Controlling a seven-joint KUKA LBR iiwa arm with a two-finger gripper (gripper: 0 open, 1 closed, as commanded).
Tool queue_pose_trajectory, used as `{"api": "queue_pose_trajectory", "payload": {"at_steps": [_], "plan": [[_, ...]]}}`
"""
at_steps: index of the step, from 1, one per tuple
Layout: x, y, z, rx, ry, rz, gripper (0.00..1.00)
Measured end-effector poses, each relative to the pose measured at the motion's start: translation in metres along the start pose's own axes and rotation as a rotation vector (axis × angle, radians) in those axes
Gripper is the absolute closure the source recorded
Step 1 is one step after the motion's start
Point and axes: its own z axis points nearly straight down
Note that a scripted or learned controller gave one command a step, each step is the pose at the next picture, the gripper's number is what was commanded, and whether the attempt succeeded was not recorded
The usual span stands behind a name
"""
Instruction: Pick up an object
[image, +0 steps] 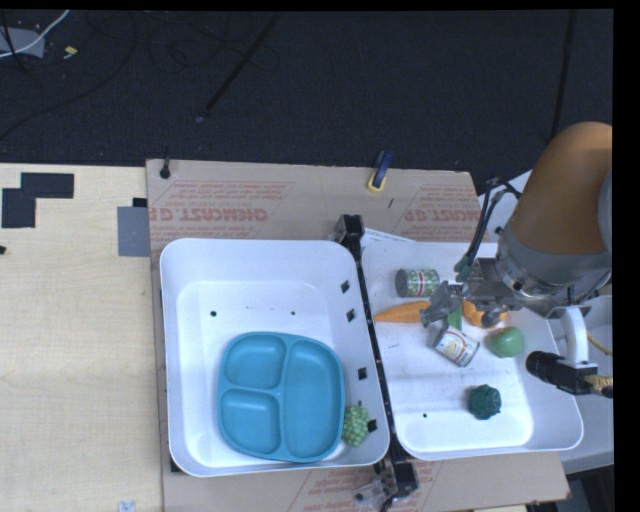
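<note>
My gripper (441, 308) hangs low in the right bin (555, 425), just above the orange carrot (403, 313) and next to a tilted small can with a white label (457, 347). A green-labelled can (417, 282) lies on its side just behind the gripper. To its right sits a light green round fruit (506, 343), with an orange piece (490, 318) partly hidden under the wrist. A dark green lump (485, 401) rests nearer the bin's front. Nothing is visibly held.
The left bin (190, 300) holds a blue divided plate (280, 395) and a bumpy green ball (355, 425) at its front right corner. A black divider (362, 330) separates the bins. The arm's orange band (570, 190) looms over the right bin's far side.
</note>
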Motion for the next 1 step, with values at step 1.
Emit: {"api": "queue_pose_trajectory", "payload": {"at_steps": [1], "plan": [[-0.0002,0.0023,-0.0065,-0.013,-0.002,-0.002,0.00]]}}
